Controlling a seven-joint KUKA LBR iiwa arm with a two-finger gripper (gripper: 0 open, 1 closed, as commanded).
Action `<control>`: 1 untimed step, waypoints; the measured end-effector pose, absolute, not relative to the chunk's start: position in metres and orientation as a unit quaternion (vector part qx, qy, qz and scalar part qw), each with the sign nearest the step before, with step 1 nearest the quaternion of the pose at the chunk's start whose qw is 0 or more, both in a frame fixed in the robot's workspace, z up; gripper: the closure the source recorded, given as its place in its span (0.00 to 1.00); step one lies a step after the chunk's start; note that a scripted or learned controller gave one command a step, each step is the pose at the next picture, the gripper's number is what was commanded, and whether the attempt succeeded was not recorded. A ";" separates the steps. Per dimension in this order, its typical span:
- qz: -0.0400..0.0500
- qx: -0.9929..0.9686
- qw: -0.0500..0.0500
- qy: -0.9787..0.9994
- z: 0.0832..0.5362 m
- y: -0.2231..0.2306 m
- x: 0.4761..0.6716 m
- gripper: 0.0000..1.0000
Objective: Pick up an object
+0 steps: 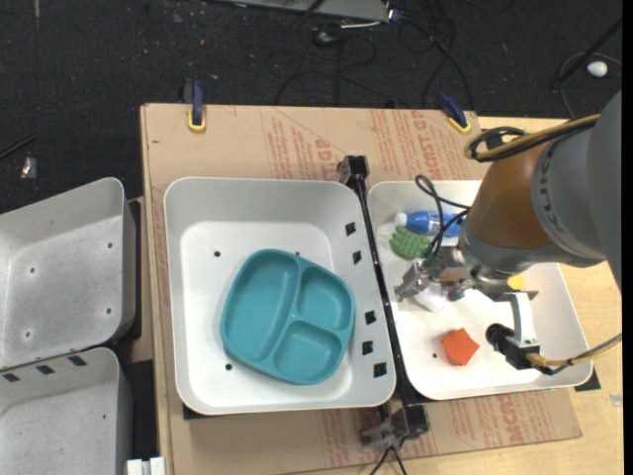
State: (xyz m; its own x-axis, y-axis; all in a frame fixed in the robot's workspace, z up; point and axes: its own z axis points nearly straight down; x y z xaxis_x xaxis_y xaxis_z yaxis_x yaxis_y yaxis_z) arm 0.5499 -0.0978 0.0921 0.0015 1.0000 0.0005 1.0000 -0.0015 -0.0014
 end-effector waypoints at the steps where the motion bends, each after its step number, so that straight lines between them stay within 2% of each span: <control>1: 0.000 -0.708 -0.001 -0.706 0.103 -0.098 0.551 1.00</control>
